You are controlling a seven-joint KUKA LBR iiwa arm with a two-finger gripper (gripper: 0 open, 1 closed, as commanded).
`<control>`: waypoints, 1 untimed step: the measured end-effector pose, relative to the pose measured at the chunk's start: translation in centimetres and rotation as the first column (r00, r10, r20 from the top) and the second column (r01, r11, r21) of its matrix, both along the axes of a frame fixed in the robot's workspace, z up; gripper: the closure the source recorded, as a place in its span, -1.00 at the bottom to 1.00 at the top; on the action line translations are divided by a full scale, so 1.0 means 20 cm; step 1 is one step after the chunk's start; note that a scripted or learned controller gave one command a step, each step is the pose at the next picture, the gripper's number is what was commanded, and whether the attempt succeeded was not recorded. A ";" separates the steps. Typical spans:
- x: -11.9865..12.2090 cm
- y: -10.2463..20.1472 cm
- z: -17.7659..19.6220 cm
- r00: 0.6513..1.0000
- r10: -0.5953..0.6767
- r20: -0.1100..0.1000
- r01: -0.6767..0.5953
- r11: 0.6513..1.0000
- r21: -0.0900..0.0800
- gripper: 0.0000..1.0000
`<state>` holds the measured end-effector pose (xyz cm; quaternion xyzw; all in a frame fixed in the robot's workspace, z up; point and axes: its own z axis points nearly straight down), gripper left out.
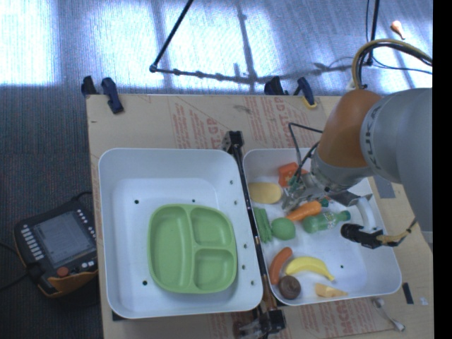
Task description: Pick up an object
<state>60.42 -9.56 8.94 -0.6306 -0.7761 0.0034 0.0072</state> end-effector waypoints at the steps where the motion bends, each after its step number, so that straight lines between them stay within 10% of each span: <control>1: 0.00 0.00 0.00 1.000 0.000 0.000 0.000 1.000 0.000 -1.00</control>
